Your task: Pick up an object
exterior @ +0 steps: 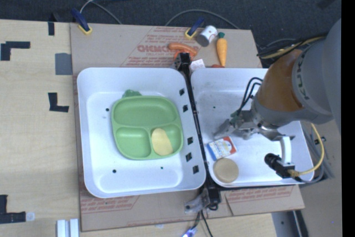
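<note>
Gripper [228, 127] sits low over the middle of the right bin [222, 91], tip aimed left and toward the near side. I can't tell whether it is spread or closed: from this slant the metal at the tip is a blur and the wrist covers part of it, so there's no grasp I can confirm. Closest candidate is the small red, white and blue packet [222, 147], flat on the bin floor just near-left of the tip; touching or a gap, I can't say. A tan round disc [226, 170] lies just on the near side of the packet, by the bin's near wall, apart from the gripper. Arm [310, 80] comes in from the right, its grey body bulking over the bin's right side, orange band [280, 89] above the wrist, wrist bent down into the bin. The arm hides the right bin's far-right corner and a good part of its floor, and its upper part is cut off at the frame edge. Left bin [91, 91] holds a green divided plate [144, 114] with a yellow lump [162, 142] in its near-right compartment; what that lump is I can't make out. Something green pokes out at the plate's far-left edge, mostly hidden. Beyond the bins, on the cardboard [111, 44], a toy carrot [221, 51] lies among a few items too small to identify.
</note>
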`<action>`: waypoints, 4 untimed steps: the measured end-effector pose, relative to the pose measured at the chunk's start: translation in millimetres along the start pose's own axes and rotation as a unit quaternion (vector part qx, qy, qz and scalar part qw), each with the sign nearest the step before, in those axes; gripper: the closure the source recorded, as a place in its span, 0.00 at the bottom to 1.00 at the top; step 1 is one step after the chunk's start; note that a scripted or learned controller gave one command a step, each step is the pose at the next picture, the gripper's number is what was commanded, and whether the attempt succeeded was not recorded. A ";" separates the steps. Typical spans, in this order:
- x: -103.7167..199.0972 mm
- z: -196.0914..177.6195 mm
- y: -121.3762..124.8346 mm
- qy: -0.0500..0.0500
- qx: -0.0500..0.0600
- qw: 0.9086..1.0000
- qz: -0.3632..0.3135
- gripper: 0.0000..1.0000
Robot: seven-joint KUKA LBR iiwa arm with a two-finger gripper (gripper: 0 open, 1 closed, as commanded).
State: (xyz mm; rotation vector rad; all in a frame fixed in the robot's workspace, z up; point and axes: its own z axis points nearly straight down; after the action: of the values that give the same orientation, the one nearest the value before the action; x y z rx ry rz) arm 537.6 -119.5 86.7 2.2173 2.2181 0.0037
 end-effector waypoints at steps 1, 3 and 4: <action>-0.9 -9.9 0.6 -0.001 -0.001 1.000 0.001 1.00; 17.7 0.7 76.3 0.000 0.000 1.000 -0.001 0.00; 18.6 0.5 70.0 -0.001 0.000 1.000 0.000 0.00</action>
State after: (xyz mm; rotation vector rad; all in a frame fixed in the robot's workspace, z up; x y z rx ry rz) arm 607.6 -100.8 86.5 2.2162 2.2177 0.0025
